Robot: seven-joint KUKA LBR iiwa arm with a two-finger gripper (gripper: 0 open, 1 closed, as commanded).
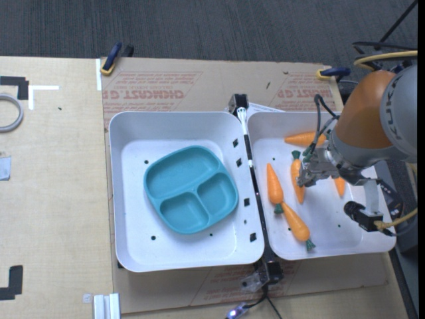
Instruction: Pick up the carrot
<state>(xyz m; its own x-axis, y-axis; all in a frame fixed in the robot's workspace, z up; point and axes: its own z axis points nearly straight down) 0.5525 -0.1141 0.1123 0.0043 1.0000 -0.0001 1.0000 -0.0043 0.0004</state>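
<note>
Carrot (298, 176), the one nearest the action, lies in the right bin (332, 241) directly under the gripper (307, 176), which partly covers it; only its orange body shows on the gripper's left side and below it. Whether the gripper is apart or together cannot be told from this slanted view, since the dark wrist parts hide the tips, and no carrot can be seen between them.

Just left of the gripper lies a second carrot (274, 185), its body running away from the camera and its green stub at the near end. Below and slightly left of the gripper a third carrot (297, 224) lies on a slant, green stub toward the bin's near edge. Above the gripper a fourth carrot (302, 139) lies crosswise near the bin's far wall, partly hidden by cables. To the gripper's right a sliver of a fifth carrot (340, 187) shows under the arm (372, 121), whose grey body and orange band rise up and to the right.

Farther left, past the clips joining the two bins, the left bin (126, 178) holds a teal divided plate (191, 189) with three compartments. Both bins rest on a cardboard sheet (153, 88) on the table (53, 191).
</note>
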